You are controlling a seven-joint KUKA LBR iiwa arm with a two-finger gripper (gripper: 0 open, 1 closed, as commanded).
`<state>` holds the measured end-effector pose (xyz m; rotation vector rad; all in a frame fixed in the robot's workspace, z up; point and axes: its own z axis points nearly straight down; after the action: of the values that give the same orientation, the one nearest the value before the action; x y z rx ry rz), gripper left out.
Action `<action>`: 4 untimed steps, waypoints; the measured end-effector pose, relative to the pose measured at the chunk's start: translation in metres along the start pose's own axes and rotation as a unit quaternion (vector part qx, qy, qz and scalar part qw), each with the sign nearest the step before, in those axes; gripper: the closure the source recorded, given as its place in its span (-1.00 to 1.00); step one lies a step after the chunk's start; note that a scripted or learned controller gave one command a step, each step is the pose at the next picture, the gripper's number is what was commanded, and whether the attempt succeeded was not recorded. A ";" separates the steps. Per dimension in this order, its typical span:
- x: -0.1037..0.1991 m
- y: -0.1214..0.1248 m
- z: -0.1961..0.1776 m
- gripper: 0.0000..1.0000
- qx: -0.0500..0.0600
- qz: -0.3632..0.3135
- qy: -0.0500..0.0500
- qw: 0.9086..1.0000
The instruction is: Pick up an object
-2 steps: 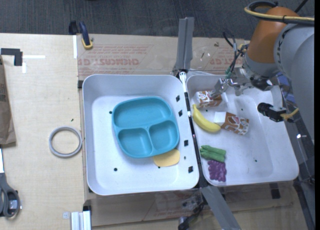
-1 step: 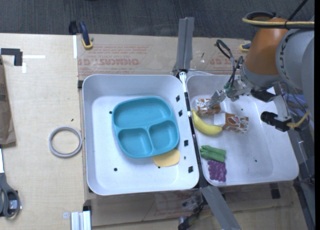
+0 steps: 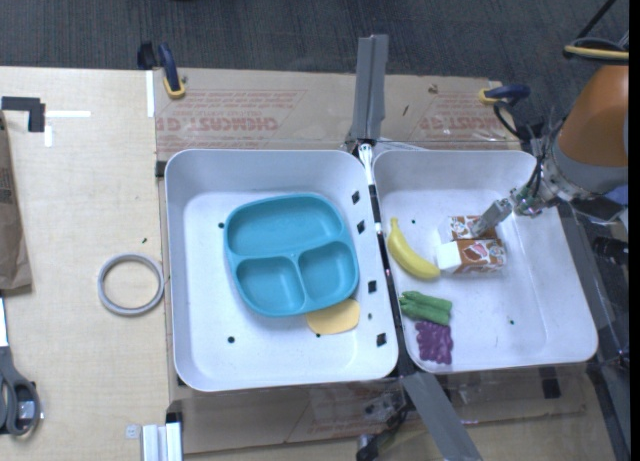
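Two white bins side by side. Right bin (image 3: 560, 309) holds banana (image 3: 410, 254), green pods (image 3: 427, 305), purple grapes (image 3: 434, 342) and a brown snack packet (image 3: 478, 251) at centre. Gripper (image 3: 493, 217) sits at the packet's 12 o'clock edge, grip state unclear. Left bin (image 3: 200, 349) holds blue divided tray (image 3: 290, 254), yellow piece (image 3: 335, 319) at its 5 o'clock.

You've got a tape ring (image 3: 131, 283) and scissors (image 3: 17, 401) on the tabletop (image 3: 80, 199) left of the bins, clamps (image 3: 168, 70) at the back.

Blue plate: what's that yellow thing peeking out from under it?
A flat yellow piece sticks out below the blue plate. The plate covers the rest, so I cannot tell what it is.
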<state>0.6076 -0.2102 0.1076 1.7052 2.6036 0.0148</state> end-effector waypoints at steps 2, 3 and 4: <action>0.078 0.002 -0.007 -1.00 0.003 0.034 0.002 0.999; 0.073 0.067 -0.009 -1.00 0.009 -0.169 0.010 0.985; 0.084 0.024 0.011 -1.00 0.007 -0.110 0.008 0.994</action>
<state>0.5969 -0.1238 0.0952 1.4181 2.7941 0.0048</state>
